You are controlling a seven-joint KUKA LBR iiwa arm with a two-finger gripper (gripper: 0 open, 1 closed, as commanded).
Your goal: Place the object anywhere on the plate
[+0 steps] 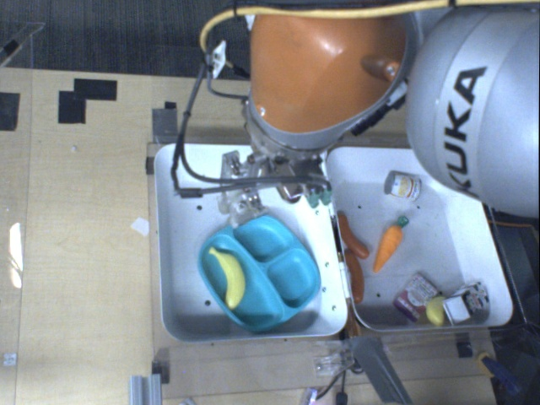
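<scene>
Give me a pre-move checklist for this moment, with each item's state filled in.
1. Banana on the blue plate, in its left compartment: ok.
2. Plate flat inside the left bin: ok.
3. Gripper above the plate's far edge, apart from the banana: ok.
4. Whether the gripper is open or shut: cannot tell.
5. Black cable hanging over the left bin's far corner, possible snag: not ok.
6. Carrot and sausages lying in the right bin, away from the arm's work: ok.

Overhead, slanted, above both bins (169, 310)
</scene>
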